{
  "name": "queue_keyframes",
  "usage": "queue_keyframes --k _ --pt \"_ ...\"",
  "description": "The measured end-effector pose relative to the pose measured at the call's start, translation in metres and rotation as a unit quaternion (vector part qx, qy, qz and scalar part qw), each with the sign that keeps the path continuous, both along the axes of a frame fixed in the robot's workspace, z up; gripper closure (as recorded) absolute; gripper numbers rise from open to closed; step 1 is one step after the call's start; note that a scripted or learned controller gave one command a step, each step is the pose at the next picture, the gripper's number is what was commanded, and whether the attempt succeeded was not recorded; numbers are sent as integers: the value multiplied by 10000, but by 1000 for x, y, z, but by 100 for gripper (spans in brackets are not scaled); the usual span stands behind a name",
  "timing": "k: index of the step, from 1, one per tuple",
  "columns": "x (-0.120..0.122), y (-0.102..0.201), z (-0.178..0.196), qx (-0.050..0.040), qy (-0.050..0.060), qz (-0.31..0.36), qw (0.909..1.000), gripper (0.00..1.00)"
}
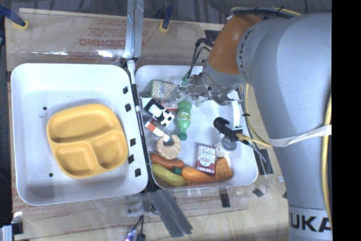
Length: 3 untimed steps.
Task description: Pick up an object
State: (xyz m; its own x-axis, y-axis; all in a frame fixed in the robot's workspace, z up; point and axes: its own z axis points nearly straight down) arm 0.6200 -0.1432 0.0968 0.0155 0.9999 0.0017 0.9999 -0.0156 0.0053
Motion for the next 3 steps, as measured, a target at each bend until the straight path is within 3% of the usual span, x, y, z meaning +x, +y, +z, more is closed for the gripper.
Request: queue_keyframes --k 1,2,3 --pt "1 1 11 -8 -5 31 10000 100" --pt "-20 10 -3 -12 24 86 10000 100" --pt "-21 10 -6 -9 47 84 10000 0"
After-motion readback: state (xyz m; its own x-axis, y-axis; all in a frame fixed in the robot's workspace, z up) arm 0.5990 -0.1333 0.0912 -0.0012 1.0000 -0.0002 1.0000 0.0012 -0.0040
